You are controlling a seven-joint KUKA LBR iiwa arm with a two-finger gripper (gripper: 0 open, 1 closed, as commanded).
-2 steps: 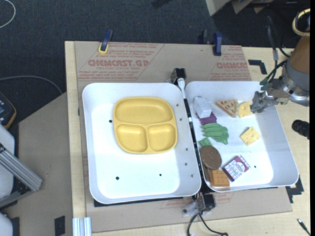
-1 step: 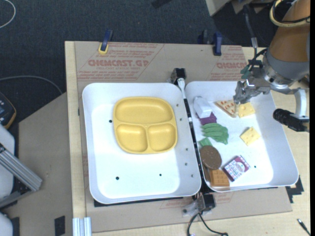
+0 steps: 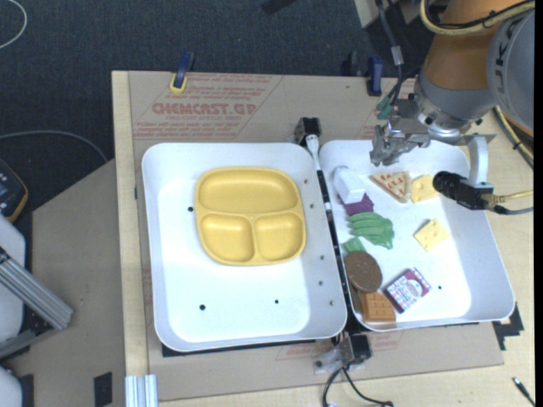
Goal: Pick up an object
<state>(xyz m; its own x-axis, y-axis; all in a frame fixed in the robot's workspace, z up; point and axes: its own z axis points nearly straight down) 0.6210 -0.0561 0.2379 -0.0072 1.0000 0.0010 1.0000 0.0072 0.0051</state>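
I have the gripper (image 3: 389, 153) poised over the far end of the right bin (image 3: 484, 265), just above and a touch to the left of the pizza slice (image 3: 392, 183). Taking that slice as my landmark: a yellow cheese wedge (image 3: 422, 188) lies touching its right side, a white block (image 3: 346, 181) and a purple piece (image 3: 361, 203) sit to its left, and a green leafy bunch (image 3: 373, 228) lies just nearer the camera than the purple piece. Further toward the camera from the slice I see a second cheese cube (image 3: 431, 235), a brown round patty (image 3: 363, 270), a waffle-like cracker (image 3: 378, 307) and a purple packet (image 3: 407, 290). The yellow divided tray (image 3: 250, 213) sits well to the slice's left, in the left bin (image 3: 170, 287).

From this slant I cannot tell whether the tool is spread or closed; nothing visible sits between its tips, so I treat it as carrying nothing.

My read is that I am in the approach step, before any grasp. The slice looks like the nearest target. The next move calls for a short shift over it and a straight descent, with care because the cheese wedge crowds one side and could get pinched along with it.
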